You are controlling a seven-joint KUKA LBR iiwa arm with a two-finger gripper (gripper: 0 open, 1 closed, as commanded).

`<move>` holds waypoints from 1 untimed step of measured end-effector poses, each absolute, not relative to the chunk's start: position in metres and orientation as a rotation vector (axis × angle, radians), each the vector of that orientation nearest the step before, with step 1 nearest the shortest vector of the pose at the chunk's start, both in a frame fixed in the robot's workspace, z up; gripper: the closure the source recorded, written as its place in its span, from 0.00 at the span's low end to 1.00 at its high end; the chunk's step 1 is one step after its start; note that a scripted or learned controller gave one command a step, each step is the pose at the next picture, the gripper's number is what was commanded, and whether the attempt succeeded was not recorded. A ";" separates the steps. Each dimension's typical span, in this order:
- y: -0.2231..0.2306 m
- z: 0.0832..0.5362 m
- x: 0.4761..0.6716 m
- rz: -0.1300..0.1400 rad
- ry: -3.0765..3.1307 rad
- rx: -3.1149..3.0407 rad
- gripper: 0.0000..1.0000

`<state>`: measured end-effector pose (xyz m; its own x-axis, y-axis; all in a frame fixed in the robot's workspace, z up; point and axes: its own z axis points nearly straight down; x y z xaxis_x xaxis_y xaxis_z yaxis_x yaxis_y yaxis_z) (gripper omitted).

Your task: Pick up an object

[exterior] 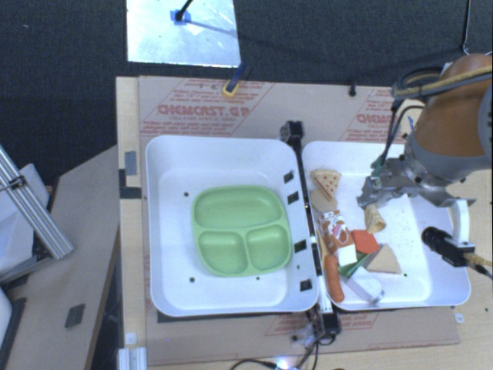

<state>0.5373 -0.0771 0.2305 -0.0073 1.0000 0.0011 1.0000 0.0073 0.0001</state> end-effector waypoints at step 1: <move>-0.075 0.226 0.535 -0.001 -2.225 -2.218 1.00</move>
